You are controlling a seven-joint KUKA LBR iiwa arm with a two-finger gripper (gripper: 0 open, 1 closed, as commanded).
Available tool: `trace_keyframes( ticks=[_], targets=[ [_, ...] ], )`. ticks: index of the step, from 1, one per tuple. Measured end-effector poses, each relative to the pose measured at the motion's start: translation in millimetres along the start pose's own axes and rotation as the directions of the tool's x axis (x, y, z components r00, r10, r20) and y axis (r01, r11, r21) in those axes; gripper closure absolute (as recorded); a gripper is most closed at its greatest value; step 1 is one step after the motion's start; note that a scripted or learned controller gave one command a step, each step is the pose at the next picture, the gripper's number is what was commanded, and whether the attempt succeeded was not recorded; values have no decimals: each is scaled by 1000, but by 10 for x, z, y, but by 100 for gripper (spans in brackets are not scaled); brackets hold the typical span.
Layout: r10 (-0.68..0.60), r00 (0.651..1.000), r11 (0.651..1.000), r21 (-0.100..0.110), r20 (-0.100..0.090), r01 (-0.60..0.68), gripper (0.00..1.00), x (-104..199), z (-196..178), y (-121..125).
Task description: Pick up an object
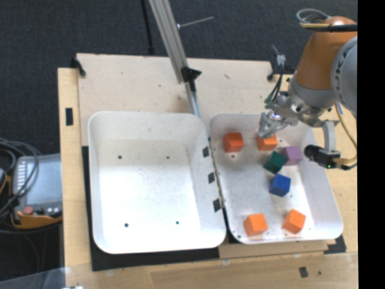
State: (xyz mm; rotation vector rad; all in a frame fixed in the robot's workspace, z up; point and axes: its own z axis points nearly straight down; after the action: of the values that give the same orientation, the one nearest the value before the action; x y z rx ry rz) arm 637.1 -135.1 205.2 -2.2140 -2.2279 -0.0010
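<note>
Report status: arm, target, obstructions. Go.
Gripper low in the right white bin, directly over an orange cube. Grasp unconfirmed. Purple cube and dark green cube crowd close beside it.

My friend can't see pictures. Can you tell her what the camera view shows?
A robot arm's pincer hangs right over an orange block in the right bin. That bin also holds three more orange blocks, plus green, purple and blue ones.

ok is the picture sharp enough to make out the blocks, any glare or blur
Camera view: light is soft and even, the blocks cast faint shadows; the left bin looks washed out, near glare; the blue block reads clearly; the gripper is slightly blurred over an orange block.
</note>
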Motion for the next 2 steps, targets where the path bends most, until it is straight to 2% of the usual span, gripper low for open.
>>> trace_keyframes(
  ticks=[2],
  targets=[
    [-2, 1000, 1000, -2, -1, 2, 100, 1160, -202, -68]
  ],
)
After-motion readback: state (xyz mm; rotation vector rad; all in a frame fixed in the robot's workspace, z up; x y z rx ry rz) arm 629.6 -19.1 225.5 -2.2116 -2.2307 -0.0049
